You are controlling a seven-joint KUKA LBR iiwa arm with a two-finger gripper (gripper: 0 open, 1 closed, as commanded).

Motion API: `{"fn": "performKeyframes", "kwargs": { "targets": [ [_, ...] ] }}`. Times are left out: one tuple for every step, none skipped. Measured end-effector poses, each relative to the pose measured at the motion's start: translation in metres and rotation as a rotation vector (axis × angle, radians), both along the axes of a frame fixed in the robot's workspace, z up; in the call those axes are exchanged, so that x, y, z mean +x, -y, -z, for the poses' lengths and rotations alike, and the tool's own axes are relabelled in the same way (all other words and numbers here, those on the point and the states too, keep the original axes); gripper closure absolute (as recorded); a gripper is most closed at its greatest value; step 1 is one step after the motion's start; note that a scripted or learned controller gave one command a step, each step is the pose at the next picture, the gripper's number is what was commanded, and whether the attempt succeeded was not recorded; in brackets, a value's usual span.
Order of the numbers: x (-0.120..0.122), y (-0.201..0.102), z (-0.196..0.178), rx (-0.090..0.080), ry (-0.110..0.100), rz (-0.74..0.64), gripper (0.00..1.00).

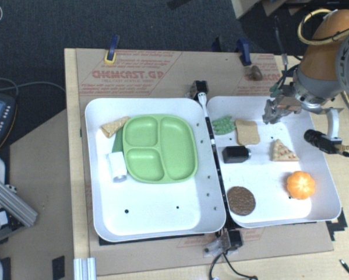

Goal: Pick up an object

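My gripper [270, 115] hangs over the far part of the right bin [320, 212], with nothing visible between its fingers. Just left of it lies a tan bread slice [247, 132], with a green leafy piece [223, 124] beyond that. A pizza-like wedge [283, 151] lies a little in front of the gripper. A black block [235, 154] sits near the bin's left wall. A brown round cookie [241, 199] and an orange [300, 185] lie toward the near side.
The left bin [151, 220] holds a green divided plate [159, 147], a tan cracker wedge [113, 126] and a white cylinder [117, 165]. Clamps sit on the cardboard's far edge. A black clip joins the bins at the back.
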State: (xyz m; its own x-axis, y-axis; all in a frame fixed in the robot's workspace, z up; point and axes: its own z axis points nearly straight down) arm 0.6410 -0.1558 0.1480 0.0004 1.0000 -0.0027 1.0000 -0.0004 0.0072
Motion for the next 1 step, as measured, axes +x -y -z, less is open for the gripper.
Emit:
{"fn": "performKeyframes", "kwargs": {
  "targets": [
    [-0.0019,-0.0098,-0.0525,0.001,0.0,-0.002,1.0]
  ]
}}
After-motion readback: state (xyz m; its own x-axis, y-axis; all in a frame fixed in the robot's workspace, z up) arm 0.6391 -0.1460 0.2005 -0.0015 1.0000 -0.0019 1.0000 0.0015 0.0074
